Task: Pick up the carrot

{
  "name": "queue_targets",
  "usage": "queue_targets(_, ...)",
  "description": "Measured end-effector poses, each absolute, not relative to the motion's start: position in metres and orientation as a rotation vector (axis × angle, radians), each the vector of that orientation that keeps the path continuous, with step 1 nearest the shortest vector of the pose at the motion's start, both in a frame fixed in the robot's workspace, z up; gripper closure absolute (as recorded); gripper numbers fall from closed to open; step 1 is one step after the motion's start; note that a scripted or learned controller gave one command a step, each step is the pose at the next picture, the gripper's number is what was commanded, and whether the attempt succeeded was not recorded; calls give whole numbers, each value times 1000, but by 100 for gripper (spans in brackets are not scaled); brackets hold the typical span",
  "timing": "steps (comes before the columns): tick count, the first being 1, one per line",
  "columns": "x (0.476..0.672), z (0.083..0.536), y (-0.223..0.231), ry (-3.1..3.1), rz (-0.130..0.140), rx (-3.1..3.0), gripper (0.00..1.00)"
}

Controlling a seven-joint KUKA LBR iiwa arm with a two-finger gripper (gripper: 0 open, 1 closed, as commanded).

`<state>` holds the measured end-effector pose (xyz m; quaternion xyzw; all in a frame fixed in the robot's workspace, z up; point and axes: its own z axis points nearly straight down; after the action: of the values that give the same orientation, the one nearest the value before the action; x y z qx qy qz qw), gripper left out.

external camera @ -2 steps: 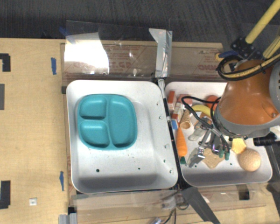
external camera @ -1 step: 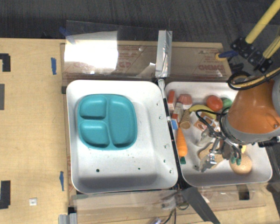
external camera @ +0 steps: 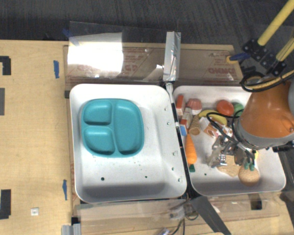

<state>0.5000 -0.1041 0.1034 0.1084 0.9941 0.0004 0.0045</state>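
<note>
One carrot (external camera: pixel 191 151) is lying against the right bin's (external camera: pixel 279 173) left wall, probably stiff and light; mid-body pinch suits. End effector (external camera: pixel 224 153) state: cannot tell.

The bench (external camera: pixel 24 131) (pale wood, black marks) bears two white bins, left bin (external camera: pixel 157 131) beside right bin (external camera: pixel 272 168).

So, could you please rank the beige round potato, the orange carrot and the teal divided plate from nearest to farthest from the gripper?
From the gripper:
1. Beige round potato, just right of it.
2. Orange carrot, by the right bin's left wall.
3. Teal divided plate, in the left bin.
</note>
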Motion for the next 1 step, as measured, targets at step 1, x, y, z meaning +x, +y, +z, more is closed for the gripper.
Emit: queue_targets(1, 510, 181, -128, 3126, -3, -180, 100)
